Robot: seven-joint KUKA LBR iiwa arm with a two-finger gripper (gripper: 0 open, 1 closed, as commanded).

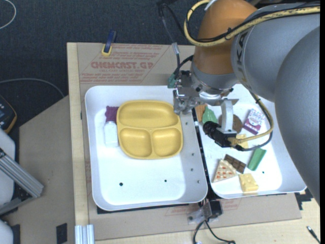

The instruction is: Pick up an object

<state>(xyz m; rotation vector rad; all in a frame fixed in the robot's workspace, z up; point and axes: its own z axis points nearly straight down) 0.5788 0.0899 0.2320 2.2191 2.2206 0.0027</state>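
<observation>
One grey arm point(274, 39) reaches over two white bins point(101, 151). The left bin holds one yellow divided tray point(149, 127), with the gripper point(183, 103) at its right rim; whether it grips anything cannot be told. The right bin holds one green marker point(257, 158) and one yellow block point(248, 182).

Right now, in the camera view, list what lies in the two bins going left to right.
White bottle → yellow divided tray → green item beside the gripper → waffle-patterned wedge → yellow block → green marker.
</observation>
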